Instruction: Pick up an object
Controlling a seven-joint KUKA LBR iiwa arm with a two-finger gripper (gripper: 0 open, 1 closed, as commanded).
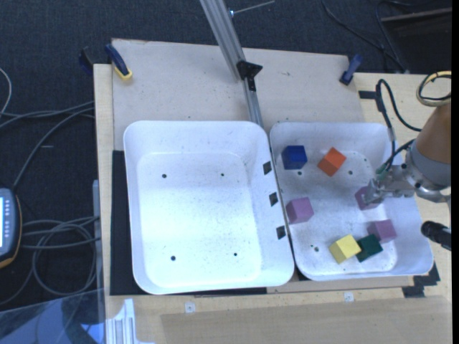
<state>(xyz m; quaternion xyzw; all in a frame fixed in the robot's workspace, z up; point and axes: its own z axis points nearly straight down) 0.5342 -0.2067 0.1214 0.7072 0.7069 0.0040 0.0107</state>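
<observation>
My gripper (pixel 378 190) hangs low over the right side of the right bin (pixel 319 127), reaching in from the right. A small purple block (pixel 363 201) lies right at its tip, partly covered by it. I cannot tell whether the block is held. Other blocks lie loose in the same bin: a blue cube (pixel 294 157) and an orange cube (pixel 331 162) at the back, a purple cube (pixel 300 210) near the left wall, another purple block (pixel 385 229), and a yellow cube (pixel 346 248) touching a green one (pixel 370 247) at the front.
The left bin (pixel 193 206) sits beside the right one, with black clips (pixel 273 199) along the shared wall. A metal rod (pixel 228 38) slants across the back of the bench. Cables (pixel 387 110) run behind the arm at the right.
</observation>
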